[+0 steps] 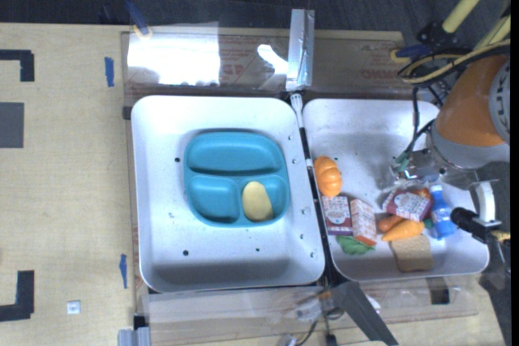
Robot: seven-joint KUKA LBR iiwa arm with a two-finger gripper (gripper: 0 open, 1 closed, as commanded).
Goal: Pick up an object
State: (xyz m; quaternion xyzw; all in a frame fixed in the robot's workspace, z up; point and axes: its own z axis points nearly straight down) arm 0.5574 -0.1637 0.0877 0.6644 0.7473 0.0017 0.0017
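The end effector [409, 166] hangs low over the right bin [357, 121], near its right side, and I cannot tell how wide it is or if it holds anything, because it is small, shiny and blurry. Just below it sits a pile of toys: a red packet [408, 204], a carrot [403, 229], a brown block [413, 254], a blue thing [442, 216], two small cartons [350, 216] and an orange ball [328, 176] by the left wall. The top part of this bin is bare. The left bin [154, 198] holds a blue tray [219, 166] with a yellow egg shape [257, 201] in its lower right pocket. The arm [478, 113] is cut off at the right edge and hides the bin's right rim
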